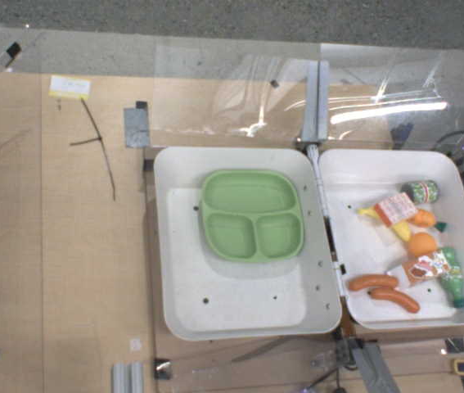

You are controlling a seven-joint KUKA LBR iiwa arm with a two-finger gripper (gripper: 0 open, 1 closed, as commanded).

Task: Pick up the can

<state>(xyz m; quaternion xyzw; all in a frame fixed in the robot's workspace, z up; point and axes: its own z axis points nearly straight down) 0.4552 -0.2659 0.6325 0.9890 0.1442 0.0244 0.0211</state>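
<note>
So from my feed I've got both white bins side by side on the desk point(60, 244). The can point(421, 191) is in the right bin point(338, 170), up in its far right corner, lying on its side with a green body and a red-and-white label end facing the camera. It's just past a small red carton point(395, 210), close but I can't tell if they touch.

The rest of that bin is a little pile of toy food: a yellow banana point(387, 223) partly under the carton, an orange point(422, 243) below it, a snack packet point(425, 266), a green bottle point(452, 278) along the right wall, and two sausages point(385, 290) near the front edge.

The left bin point(174, 301) has a green divided plate point(253, 214) sitting toward its far side, three compartments, flat.

Gripper isn't anywhere on my screen, so no way to call its state.
</note>
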